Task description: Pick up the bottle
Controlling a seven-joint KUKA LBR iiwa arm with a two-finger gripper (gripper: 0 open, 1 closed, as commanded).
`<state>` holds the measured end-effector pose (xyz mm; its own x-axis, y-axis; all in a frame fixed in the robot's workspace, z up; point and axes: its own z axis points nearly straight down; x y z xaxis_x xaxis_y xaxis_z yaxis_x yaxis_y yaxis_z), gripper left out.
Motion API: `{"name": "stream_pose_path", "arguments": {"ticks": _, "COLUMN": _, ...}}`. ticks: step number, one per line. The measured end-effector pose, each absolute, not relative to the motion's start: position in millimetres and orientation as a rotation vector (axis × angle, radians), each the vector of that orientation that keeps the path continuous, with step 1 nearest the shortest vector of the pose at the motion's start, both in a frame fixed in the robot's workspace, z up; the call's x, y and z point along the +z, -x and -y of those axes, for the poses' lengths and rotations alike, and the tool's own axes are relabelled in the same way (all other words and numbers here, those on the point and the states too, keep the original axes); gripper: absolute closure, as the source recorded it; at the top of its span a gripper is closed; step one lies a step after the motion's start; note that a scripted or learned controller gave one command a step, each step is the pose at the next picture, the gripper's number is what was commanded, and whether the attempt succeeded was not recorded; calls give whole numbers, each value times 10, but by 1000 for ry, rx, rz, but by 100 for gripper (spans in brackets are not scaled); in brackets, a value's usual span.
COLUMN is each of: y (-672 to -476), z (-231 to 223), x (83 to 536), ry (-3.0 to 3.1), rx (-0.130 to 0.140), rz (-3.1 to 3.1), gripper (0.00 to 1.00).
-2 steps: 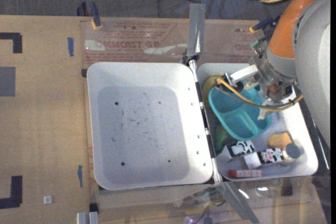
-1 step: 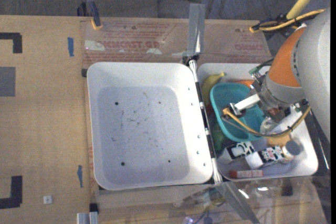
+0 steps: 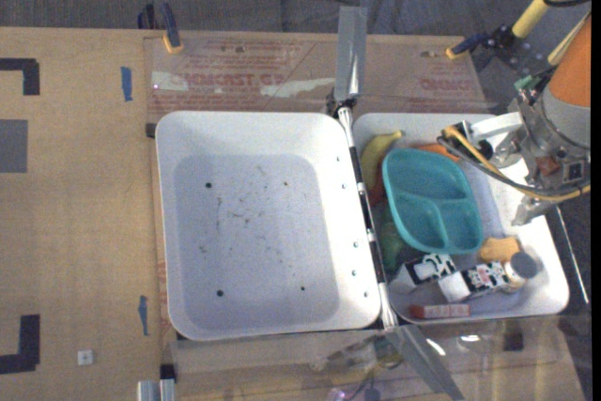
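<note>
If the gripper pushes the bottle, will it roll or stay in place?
The bottle lies on its side in the right bin, so it would probably roll. The bin's near wall and the teal tray beside it may limit that. Its smooth rounded body looks somewhat slippery.

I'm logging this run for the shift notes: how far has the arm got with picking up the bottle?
Nothing looks done yet. The bottle lies on its side near the front of the right bin, beside the teal divided tray and a banana. In hand: the arm's wrist hangs over the bin's right edge, with the gripper above and behind the bottle. Left: moving to the bottle, grasping it and lifting it.
</note>
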<state>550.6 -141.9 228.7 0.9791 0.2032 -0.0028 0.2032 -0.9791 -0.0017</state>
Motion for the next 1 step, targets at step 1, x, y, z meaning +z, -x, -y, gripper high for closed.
{"name": "stream_pose_path", "arguments": {"ticks": 1, "y": -5969, "z": 1461, "x": 1209, "ry": 3076, "rx": 8, "rz": 619, "gripper": 0}}
